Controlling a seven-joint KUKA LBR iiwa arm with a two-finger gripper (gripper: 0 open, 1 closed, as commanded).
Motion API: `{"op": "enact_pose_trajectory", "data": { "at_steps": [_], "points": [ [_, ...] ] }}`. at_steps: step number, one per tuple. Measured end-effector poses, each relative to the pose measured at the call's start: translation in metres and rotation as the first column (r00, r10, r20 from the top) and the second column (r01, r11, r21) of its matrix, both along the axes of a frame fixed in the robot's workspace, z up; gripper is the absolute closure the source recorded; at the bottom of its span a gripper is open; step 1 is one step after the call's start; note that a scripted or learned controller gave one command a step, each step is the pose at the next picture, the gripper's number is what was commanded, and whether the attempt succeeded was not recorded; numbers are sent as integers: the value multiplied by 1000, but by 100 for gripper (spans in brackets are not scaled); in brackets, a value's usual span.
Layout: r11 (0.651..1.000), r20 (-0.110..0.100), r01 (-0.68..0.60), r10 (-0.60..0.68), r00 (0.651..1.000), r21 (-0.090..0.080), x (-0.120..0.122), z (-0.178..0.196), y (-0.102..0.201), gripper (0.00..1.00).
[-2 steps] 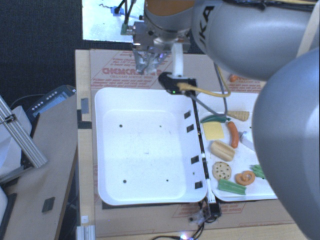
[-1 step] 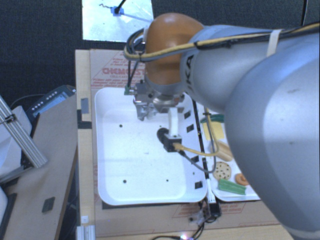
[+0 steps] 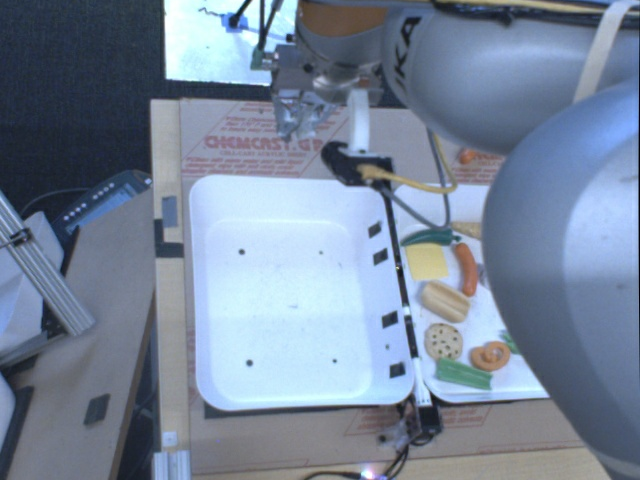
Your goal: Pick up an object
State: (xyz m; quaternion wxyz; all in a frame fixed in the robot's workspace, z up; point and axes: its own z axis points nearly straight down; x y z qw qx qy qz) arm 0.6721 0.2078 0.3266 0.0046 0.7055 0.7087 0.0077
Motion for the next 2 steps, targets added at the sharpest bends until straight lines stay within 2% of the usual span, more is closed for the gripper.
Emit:
{"op": "enact_pose_trajectory", "data": {
  "at_steps": [1, 2],
  "points": [
    [1000, -33, -4, 3, 999, -7, -93, -119, 29, 100],
    [1000, -14, 1, -1, 1000, -2, -98, -61, 27, 100]
  ]
}}
